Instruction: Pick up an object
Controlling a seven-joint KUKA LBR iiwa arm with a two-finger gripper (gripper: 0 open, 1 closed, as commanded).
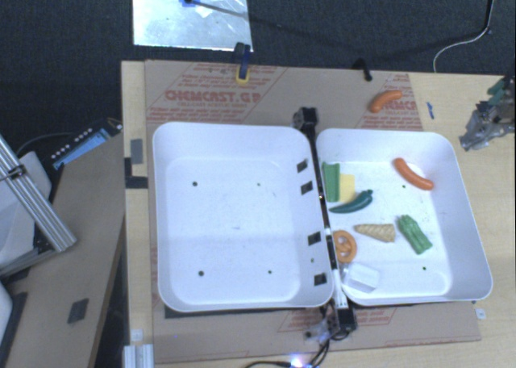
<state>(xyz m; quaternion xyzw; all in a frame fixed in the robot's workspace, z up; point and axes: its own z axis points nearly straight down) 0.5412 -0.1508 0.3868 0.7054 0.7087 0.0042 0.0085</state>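
Tool [490,126] cut off at right edge, jaws unclear.

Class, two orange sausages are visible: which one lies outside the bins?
The orange sausage on the board, beyond the right bin; the other sausage lies inside it.

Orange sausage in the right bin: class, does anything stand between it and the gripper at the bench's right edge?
Nothing visible. The orange sausage lies apart from other items, nearest the gripper, with just the white bin's rim between.
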